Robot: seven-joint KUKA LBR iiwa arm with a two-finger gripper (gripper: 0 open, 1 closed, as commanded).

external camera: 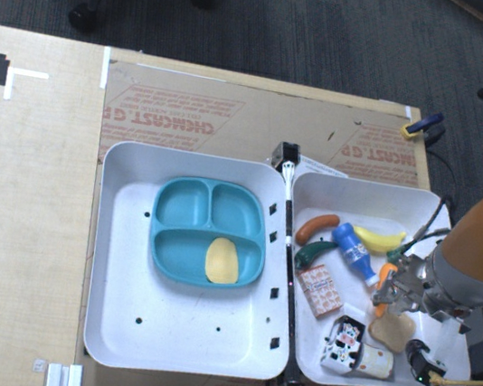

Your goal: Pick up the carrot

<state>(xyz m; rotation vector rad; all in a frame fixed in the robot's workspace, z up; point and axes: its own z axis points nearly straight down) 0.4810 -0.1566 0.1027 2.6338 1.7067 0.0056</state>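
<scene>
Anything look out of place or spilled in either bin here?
Nothing spilled or damaged. The right bin holds a loose jumble of toys; the carrot sits right by the pincer. The yellow piece lies neatly in the tray.

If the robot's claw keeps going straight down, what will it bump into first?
Probably the carrot: the gripper hangs in the right bin right beside that orange piece. Depth is hard to judge, so it might touch the tan toy just below instead.
</scene>
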